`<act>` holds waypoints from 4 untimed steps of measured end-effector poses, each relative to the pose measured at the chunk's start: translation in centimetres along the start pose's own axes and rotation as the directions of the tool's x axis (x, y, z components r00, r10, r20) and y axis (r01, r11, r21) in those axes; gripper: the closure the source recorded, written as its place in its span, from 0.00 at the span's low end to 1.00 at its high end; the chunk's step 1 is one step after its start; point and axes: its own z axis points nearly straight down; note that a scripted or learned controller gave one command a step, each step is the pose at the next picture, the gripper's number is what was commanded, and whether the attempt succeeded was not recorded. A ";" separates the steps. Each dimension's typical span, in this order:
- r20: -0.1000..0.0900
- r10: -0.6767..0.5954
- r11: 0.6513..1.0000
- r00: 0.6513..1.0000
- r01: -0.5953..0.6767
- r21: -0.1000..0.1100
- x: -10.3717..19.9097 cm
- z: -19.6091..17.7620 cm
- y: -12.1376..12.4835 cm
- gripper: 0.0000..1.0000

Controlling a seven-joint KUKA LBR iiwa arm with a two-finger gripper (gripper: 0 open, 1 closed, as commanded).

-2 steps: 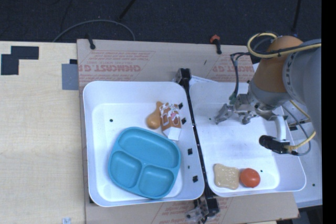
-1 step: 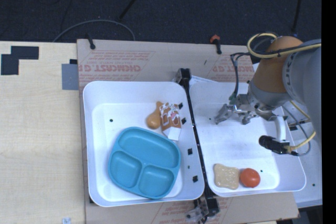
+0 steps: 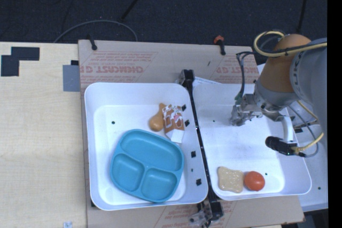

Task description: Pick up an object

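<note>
Looking down on both bins from the fixed camera. The arm (image 3: 291,69) comes in from the right, grey with the orange band above the wrist, and its gripper (image 3: 240,115) hangs over the far part of the right bin (image 3: 299,187). I can't tell from this angle whether the gripper is released or clenched; nothing is visibly held at its tip.

Right bin contents: a red tomato-like ball (image 3: 254,181) at the near edge, touching or just beside a pale beige slice like bread (image 3: 230,179) on its left. Both sit well apart from the gripper, on the near side of it.

Left bin (image 3: 93,131) contents: a blue divided plate (image 3: 147,165) with three compartments, lying flat and taking up most of the near half. Just beyond its far right corner there's a small cluster: an orange-brown pear-shaped piece (image 3: 157,120) and a brown-and-white patterned item (image 3: 173,117) right beside it, with a white scrap under them that I can't identify.

A black divider clip strip (image 3: 193,131) runs between the two bins. Both bins rest on cardboard (image 3: 123,64) on the counter (image 3: 37,141). Black cables trail off the arm's wrist on the right.
</note>
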 end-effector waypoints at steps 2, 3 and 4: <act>0.002 -0.005 1.000 1.000 0.005 -0.007 -0.8 -10.0 -0.9 1.00; 0.002 -0.005 1.000 1.000 0.005 -0.007 -0.9 -15.3 -0.9 1.00; 0.000 -0.008 1.000 1.000 0.008 -0.004 4.5 -15.9 -0.1 1.00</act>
